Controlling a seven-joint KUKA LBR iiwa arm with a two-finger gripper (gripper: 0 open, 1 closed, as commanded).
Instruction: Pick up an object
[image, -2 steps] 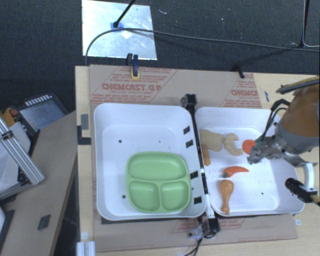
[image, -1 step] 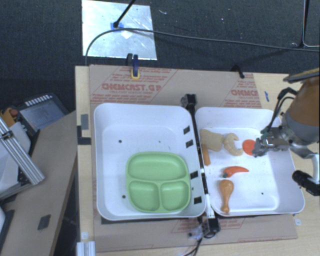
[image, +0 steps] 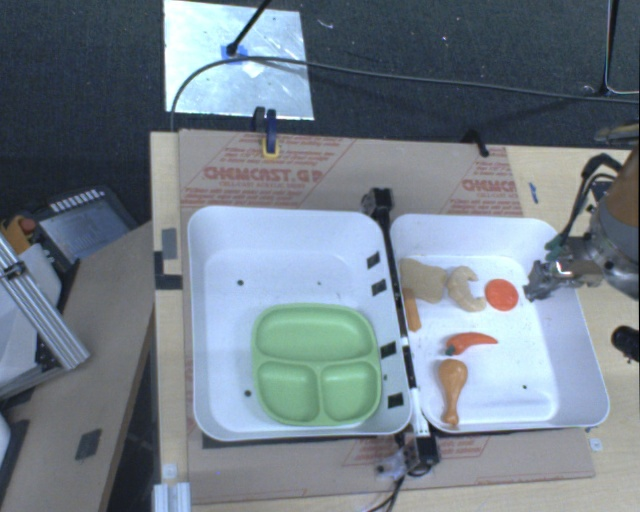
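The left bin (image: 215, 250) held a green divided tray (image: 317, 362), the right bin (image: 570, 390) toy foods, while the gripper (image: 543, 281) hovered over its right rim.

Arm cut off at right edge; end effector detail unresolved.

The arm (image: 618, 225) runs out of frame on the right, so just its wrist end shows. End effector (image: 545, 277) sits over the right bin's (image: 575, 385) far rim, too small and dark to tell how its fingers stand. The pale lump (image: 425, 280) beside the curled piece (image: 463, 288) is too blurred to identify. Grey device (image: 80, 225) at left is partly cropped.
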